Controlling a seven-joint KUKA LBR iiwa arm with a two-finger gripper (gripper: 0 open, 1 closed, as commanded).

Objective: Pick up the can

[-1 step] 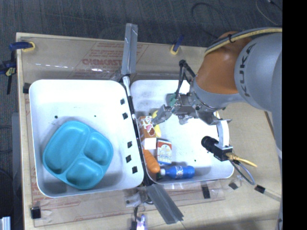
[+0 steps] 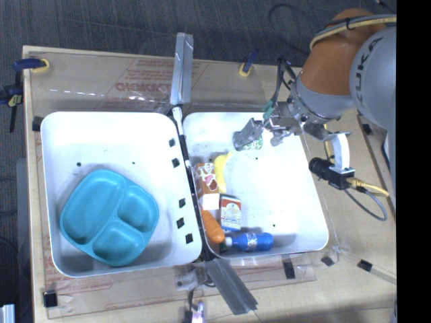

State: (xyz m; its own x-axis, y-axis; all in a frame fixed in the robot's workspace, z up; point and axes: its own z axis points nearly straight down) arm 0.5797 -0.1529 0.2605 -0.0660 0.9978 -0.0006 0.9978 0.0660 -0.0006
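The can, small with a brown and white label, lies in the right bin against its left wall, next to a yellow banana. My gripper hangs over the far part of the right bin, up and to the right of the can and well apart from it. Its two grey fingers stand spread, open, with nothing between them.
Below the can lie a red and white carton, an orange carrot-like piece and a blue bottle at the near wall. The left bin holds a blue divided plate. A black cable plug hangs by the right rim.
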